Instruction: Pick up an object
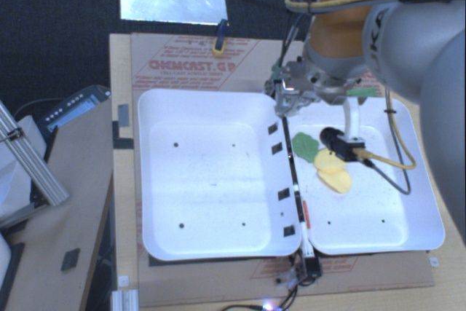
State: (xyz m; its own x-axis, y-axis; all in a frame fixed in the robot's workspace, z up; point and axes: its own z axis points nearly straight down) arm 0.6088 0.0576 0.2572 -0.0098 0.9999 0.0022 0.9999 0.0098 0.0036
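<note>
A yellow piece (333, 175) is lying beside a green piece (305, 146) in the right bin (378, 222); we are judging both light and soft, best pinched across the middle. Beyond, the gripper (286, 104) is hovering, open or closed we cannot tell.

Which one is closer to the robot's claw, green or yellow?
The green thing, close to the gripper; the yellow thing lies farther off, beyond the green one.
</note>
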